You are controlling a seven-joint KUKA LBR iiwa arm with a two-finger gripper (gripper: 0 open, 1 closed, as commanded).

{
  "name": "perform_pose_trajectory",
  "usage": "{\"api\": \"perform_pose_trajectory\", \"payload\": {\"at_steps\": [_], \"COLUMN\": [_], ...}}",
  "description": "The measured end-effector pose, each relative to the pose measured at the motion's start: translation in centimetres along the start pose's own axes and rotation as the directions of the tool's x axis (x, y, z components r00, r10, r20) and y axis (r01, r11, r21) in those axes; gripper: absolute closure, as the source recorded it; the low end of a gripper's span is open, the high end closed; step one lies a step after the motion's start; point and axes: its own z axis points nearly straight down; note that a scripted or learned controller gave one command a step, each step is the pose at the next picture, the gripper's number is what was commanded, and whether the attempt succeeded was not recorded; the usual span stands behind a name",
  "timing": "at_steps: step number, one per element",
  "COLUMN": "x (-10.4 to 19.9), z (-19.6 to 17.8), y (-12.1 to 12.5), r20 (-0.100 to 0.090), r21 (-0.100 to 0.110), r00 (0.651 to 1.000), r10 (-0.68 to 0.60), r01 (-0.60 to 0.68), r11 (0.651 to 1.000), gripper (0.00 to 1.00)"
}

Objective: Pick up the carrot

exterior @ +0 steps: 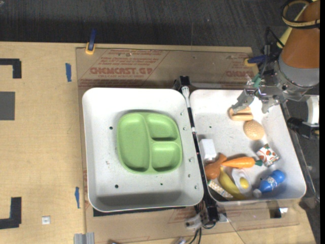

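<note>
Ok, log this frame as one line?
tool: above right bin's far end, over bun | carrot: lying near bin's front, not grasped | green tray: left bin

Two white bins, one green divided plate, one carrot, one banana, one blue bottle, and one bread roll.

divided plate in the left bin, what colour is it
Light green, plain; the divided plate shows clearly in the camera view.

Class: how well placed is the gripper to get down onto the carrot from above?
Probably yes: the carrot lies uncovered on top, but the banana crowds one side. The gripper hangs over the same bin's far end.
</note>
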Motion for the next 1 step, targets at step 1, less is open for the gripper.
{"api": "perform_pose_trajectory", "payload": {"at_steps": [1], "x": [0.26], "z": [8.77], "y": [-3.19], "r20": [-0.001], "r21": [0.005], "r00": [1.0], "r10": [-0.021], "r01": [0.021], "r11": [1.0], "gripper": [0.0]}}
